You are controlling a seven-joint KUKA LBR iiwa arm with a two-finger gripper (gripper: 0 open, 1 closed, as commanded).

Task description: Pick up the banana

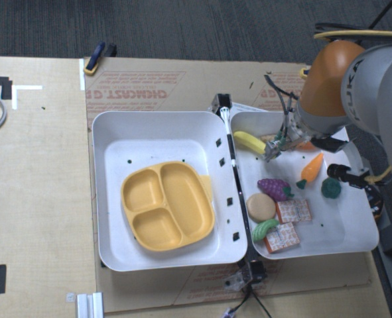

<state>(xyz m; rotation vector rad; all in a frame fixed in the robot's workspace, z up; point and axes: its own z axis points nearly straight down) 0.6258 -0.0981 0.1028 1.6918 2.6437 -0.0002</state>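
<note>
The grey arm with its orange band (329,78) is reaching in from the right, bending down over the far part of the right shallow white bin (355,234); the two-finger gripper (273,150) is hanging just beside the right end of the yellow curved plastic banana (249,142), and whether it is gaping or pinched I cannot tell; the banana is lying in the far left corner of that bin, close to the divider; near it are sitting an orange toy carrot (312,167), a purple bunch of grapes (274,189), a round tan bun (261,207) and a dark green ball-like toy (331,188); the left white bin (109,131) is carrying a yellow three-compartment plate (167,206).
</note>
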